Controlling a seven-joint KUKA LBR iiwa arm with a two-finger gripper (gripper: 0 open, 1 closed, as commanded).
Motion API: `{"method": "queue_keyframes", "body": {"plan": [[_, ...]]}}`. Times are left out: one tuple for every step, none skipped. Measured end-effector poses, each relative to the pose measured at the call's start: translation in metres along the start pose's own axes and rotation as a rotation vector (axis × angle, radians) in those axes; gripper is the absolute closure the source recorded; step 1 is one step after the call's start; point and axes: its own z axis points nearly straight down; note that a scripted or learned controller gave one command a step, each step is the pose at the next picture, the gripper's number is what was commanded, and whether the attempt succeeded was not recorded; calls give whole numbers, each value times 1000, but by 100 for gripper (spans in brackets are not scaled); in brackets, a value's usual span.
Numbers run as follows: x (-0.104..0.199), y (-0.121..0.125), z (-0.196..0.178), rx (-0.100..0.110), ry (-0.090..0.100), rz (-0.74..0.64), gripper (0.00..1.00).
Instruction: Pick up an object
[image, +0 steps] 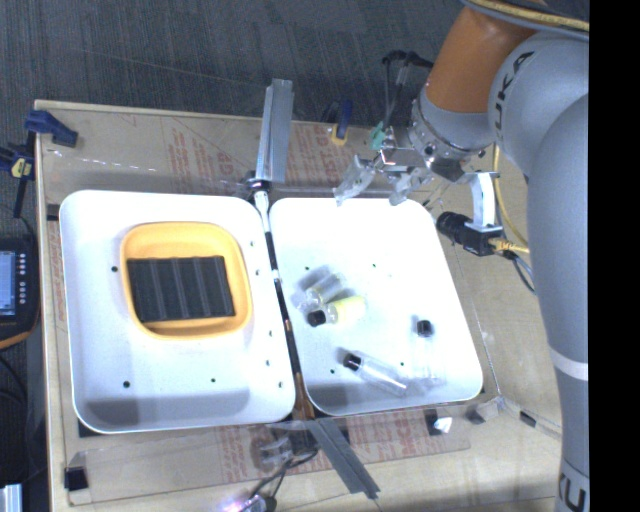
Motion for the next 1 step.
{"method": "queue_keyframes", "body": {"plan": [[-7, -132, 127, 1, 2, -253, 0]]}}
